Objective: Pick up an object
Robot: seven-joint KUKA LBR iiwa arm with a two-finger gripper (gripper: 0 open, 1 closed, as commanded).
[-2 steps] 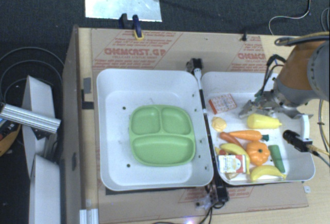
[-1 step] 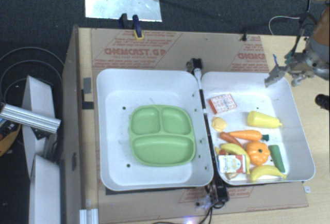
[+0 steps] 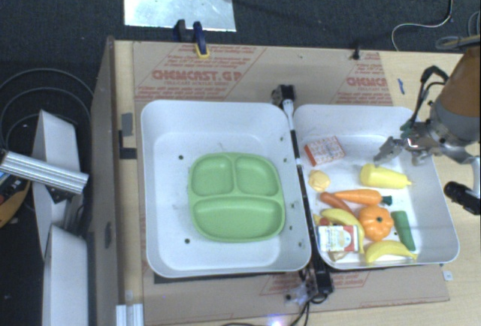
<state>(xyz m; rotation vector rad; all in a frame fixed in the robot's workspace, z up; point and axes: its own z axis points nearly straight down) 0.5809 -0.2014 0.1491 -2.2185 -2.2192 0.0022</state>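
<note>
Right bin (image 3: pixel 353 125) holds the toy food, bunched toward its near side: yellow corn-like piece (image 3: pixel 385 176) lies far-right of the pile, a carrot (image 3: pixel 358 197) just nearer, an orange pumpkin-like piece (image 3: pixel 376 221) nearer still, a dark green piece (image 3: pixel 403 230) right of that, one banana (image 3: pixel 389 251) at the near rim and another (image 3: pixel 340 218) left of the pumpkin. A small red-and-white carton (image 3: pixel 337 239) sits near-left, a pale round piece (image 3: pixel 319 181) by the divider, a red-printed packet (image 3: pixel 324 149) farther back. Pincer (image 3: pixel 396 149) hangs just far of the corn piece, prongs spread, nothing between them. Left bin (image 3: pixel 173 122) carries a green divided plate (image 3: pixel 237 195). Both bins sit on the counter (image 3: pixel 225 65).
</note>
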